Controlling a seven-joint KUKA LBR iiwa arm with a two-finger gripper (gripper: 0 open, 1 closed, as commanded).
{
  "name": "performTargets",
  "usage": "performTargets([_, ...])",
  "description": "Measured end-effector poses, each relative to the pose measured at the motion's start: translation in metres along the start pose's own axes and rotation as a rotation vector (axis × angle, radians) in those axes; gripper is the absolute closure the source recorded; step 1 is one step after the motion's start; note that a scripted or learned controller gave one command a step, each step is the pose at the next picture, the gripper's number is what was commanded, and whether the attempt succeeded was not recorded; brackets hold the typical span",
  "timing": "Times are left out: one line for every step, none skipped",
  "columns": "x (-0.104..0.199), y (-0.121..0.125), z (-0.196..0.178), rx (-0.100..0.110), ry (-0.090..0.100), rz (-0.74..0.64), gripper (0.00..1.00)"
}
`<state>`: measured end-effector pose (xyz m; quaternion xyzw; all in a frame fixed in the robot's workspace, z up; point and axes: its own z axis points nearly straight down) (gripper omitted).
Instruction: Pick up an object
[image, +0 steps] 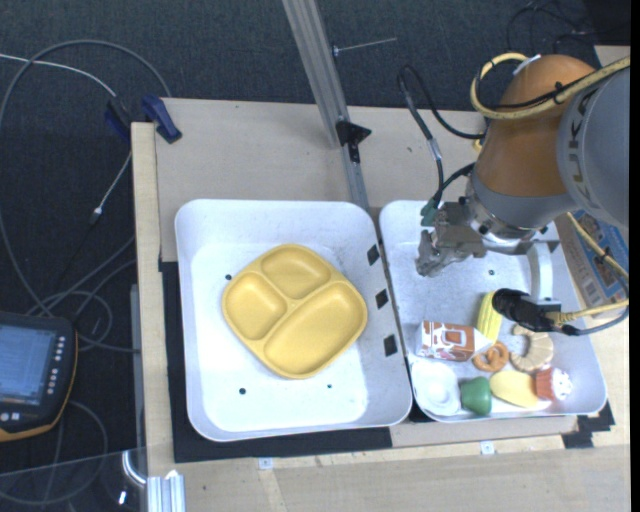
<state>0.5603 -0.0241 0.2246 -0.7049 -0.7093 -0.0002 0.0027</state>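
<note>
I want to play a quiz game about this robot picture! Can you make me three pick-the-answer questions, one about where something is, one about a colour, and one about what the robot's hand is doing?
1. Where is the yellow tray?
A. left bin
B. right bin
C. on the floor

2. What colour is the band above the robot's wrist?
A. blue
B. orange
C. pink

3. Where is the gripper?
A. over the right bin
B. over the yellow tray
C. off the bench

Answers: 1 A, it lies in the left bin. 2 B, the band looks orange. 3 A, it hangs above bare white floor, toys nearer the front.

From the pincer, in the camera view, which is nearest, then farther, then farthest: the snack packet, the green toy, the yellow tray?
From the pincer:
1. Snack packet, below it in the right bin.
2. Green toy, at that bin's lower edge.
3. Yellow tray, in the left bin.
</note>
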Motion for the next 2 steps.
performTargets([0.042,-0.012,-0.004,0.0,0.0,0.0,1.0])
performTargets([0.099,-0.029,0.003,0.002,-0.001,-0.001,1.0])
